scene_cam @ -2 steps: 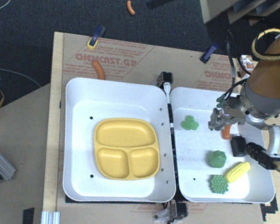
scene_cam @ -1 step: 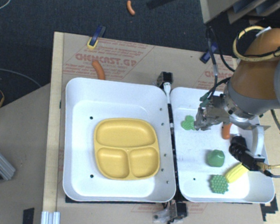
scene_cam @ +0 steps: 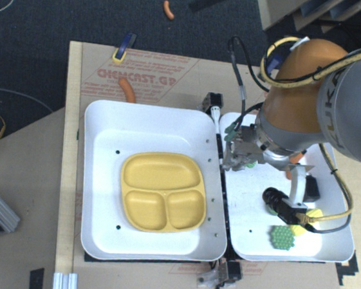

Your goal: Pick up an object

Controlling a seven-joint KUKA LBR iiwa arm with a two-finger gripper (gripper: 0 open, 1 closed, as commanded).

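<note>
Two white bins (scene_cam: 97, 137), cardboard (scene_cam: 150, 72) lettered "CHEMCAST GP" (partly legible)

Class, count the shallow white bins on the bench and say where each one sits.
2. The left bin holds a yellow divided tray; the right bin lies beside it, under the arm. The arm hides part of it.

Red lettering on the cardboard sheet (scene_cam: 151, 72) covering the tabletop, just behind the left white bin (scene_cam: 98, 131), read roughly "CHEMCAST GP"; smaller lines around it were illegible.
</note>
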